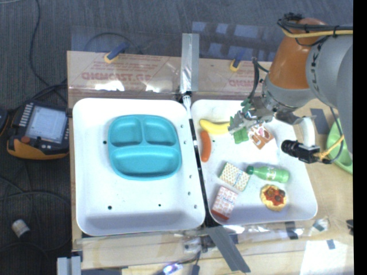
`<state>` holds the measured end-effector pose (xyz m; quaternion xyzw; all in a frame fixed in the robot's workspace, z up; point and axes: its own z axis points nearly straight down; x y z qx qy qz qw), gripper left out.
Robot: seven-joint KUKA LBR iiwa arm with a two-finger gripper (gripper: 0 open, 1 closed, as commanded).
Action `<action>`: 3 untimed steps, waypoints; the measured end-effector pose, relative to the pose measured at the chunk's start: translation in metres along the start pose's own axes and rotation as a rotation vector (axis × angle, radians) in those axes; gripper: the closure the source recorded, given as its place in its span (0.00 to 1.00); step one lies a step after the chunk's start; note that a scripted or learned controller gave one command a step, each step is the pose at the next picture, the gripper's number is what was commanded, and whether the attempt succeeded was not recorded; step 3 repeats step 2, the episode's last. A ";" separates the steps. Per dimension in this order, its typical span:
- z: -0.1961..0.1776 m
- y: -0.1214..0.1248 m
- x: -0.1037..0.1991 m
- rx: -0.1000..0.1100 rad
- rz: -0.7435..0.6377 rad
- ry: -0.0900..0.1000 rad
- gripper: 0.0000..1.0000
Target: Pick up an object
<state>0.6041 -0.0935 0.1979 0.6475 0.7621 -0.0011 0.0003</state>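
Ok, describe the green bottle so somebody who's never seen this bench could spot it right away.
Look in the right-hand white bin, toward its front right part. The green bottle lies on its side there, just above the small round pizza toy and right of the checkered packet. It is the only long green thing lying in that bin.
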 end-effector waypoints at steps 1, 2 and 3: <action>-0.016 -0.016 0.005 0.000 -0.172 -0.001 1.00; 0.006 0.052 -0.038 0.000 -0.313 -0.003 1.00; 0.006 0.052 -0.038 0.000 -0.313 -0.003 1.00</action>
